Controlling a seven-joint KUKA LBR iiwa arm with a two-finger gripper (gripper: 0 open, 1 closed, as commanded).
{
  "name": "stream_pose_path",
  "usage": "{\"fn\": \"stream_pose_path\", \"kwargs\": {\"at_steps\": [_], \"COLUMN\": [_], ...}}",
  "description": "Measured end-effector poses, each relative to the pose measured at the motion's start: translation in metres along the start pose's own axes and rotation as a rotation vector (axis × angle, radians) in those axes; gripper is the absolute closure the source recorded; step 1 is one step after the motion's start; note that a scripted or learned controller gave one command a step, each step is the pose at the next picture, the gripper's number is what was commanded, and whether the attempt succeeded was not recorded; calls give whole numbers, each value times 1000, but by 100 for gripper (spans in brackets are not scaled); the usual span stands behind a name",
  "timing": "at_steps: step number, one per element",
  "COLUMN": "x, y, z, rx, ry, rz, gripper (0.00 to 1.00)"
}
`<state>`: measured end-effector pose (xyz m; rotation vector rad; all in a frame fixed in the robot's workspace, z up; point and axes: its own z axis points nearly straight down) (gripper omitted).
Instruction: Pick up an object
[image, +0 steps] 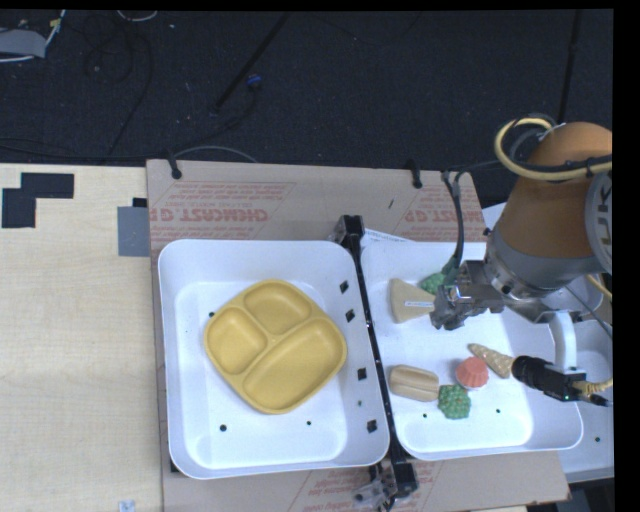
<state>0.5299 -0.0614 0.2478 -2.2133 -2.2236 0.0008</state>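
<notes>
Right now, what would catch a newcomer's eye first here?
The yellow divided plate lies alone in the left bin. The grey and orange arm reaches in from the right, its gripper low over the right bin, beside a tan wedge. Nearer the front lie a tan block, a red piece and a green broccoli.

- A pale tan wedge (408, 300) lies flat near the top of the right bin (500, 440), its narrow end pointing right.
- A small green piece (433, 283) sits just beside that wedge's upper right edge, partly hidden.
- A tan loaf-shaped block (413, 382) lies lower down, close to the divider.
- A bumpy green clump (454, 402) touches the block's right end.
- A round orange-red piece (473, 373) sits just above the clump.
- A speckled tan cone (490, 357) lies on its side just right of the orange-red piece.
</notes>
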Motion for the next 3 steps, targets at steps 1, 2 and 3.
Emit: {"fn": "stream_pose_path", "kwargs": {"at_steps": [1, 2, 3], "x": [58, 104, 147], "y": [-13, -21, -25], "z": [13, 25, 20], "rx": [2, 2, 1], "ry": [0, -1, -1], "rz": [0, 0, -1], "gripper": [100, 100, 100]}}
